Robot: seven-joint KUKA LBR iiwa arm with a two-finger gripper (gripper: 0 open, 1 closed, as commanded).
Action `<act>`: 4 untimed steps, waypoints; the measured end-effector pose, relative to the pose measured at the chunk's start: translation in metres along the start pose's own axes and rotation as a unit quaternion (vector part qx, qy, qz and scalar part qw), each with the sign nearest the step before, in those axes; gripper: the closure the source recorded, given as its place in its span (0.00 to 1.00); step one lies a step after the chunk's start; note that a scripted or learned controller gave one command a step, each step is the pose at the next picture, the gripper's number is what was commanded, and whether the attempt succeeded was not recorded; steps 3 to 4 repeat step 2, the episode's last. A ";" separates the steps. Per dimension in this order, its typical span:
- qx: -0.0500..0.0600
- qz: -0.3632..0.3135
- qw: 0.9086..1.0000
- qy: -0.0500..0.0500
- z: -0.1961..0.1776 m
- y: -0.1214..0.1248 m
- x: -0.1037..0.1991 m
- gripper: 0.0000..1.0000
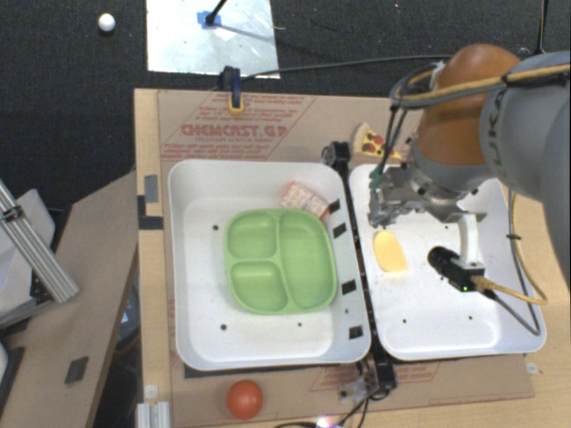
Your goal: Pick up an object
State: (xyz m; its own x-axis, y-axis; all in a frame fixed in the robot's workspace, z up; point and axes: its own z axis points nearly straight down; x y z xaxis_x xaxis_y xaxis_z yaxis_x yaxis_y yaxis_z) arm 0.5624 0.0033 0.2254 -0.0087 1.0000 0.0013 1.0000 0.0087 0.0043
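The gripper [385, 210] hung right of centre just above the yellow piece [390, 251] in the right bin [446, 333], its jaw state untellable; the piece looked light, smooth, best pinched across its narrow width.

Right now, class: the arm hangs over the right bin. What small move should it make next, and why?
Probably a short descent: the gripper hovers just above the pale yellow object in the right bin, not yet holding it. Finger state is unclear.
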 end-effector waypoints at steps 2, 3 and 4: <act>0.000 0.001 1.000 0.000 -0.002 0.052 0.088 1.00; 0.000 0.001 1.000 0.000 -0.002 0.052 0.088 1.00; 0.000 0.001 1.000 0.000 -0.002 0.052 0.088 1.00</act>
